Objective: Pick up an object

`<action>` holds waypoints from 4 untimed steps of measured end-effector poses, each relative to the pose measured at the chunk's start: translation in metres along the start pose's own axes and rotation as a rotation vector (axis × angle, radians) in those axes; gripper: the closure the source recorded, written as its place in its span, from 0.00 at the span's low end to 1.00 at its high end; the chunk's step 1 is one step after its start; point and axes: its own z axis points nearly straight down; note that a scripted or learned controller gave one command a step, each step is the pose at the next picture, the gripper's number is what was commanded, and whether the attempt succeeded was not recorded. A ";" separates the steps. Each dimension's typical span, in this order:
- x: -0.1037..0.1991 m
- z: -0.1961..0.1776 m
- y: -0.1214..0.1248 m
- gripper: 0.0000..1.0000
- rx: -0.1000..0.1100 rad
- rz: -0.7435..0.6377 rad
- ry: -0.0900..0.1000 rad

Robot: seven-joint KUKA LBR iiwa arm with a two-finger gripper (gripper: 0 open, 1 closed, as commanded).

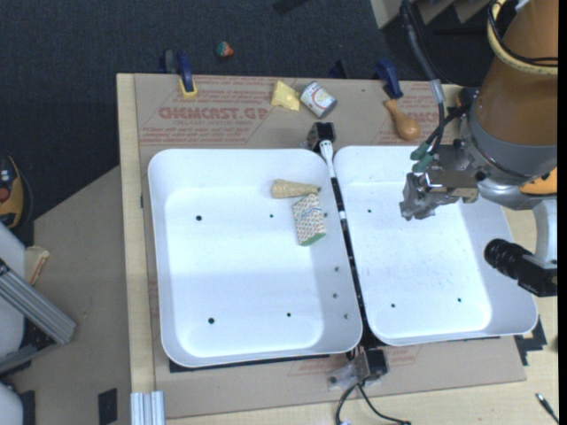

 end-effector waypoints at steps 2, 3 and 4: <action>0.079 0.005 -0.002 1.00 0.023 0.004 -0.003; 0.107 0.000 0.000 1.00 0.005 0.005 0.000; 0.002 -0.003 -0.001 1.00 0.006 0.020 -0.004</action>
